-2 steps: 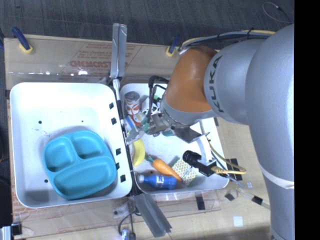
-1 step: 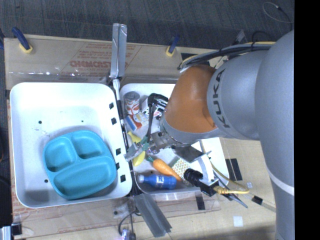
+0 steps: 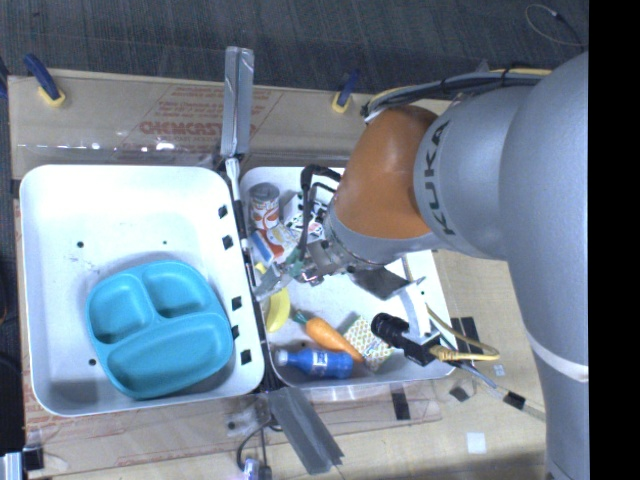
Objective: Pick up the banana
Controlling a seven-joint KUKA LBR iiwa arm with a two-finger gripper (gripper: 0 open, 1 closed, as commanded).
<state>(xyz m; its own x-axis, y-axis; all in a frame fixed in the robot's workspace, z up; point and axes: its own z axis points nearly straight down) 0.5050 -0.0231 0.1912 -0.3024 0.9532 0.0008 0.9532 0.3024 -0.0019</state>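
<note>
Arm reaches in from the right over the right bin (image 3: 425,373). Pincer (image 3: 297,261) sits low near that bin's left wall, just above the banana (image 3: 277,310). The frame does not show whether the pincer is released or clenched; cannot tell.

Banana lies against the left wall of the right bin, yellow, partly hidden. A carrot (image 3: 332,336) is just beside it, a blue bottle (image 3: 315,363) below, a can (image 3: 265,206) further up. The left bin (image 3: 60,228) carries a blue divided tray (image 3: 160,323).

Judged step: approach and descent onto the banana; no grasp seen. The next move likely calls for a descent beside the wall, closing across the banana while clearing the carrot.
</note>
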